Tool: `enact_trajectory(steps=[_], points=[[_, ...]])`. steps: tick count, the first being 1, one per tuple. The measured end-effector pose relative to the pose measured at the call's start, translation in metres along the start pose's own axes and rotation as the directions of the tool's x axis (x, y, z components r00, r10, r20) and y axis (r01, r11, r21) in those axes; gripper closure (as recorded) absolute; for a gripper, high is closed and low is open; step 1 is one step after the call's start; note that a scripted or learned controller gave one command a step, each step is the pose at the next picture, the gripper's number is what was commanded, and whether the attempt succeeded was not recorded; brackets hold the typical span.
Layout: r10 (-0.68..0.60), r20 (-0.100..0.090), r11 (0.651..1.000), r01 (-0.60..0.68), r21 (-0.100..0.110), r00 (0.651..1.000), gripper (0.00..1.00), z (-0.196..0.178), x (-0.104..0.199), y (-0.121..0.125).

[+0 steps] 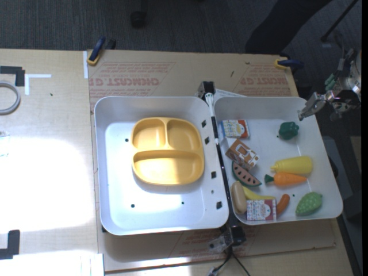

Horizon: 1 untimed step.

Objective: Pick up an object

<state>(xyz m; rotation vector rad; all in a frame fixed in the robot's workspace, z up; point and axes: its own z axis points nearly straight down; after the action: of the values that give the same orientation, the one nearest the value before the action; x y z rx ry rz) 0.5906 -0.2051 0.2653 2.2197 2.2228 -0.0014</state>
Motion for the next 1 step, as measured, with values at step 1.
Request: enact_trajectory(steps=[1], points=[[0.135,-0.001,0.991,-0.135,0.001,0.991,0.00,0.1732,0.0372,-0.0076]])
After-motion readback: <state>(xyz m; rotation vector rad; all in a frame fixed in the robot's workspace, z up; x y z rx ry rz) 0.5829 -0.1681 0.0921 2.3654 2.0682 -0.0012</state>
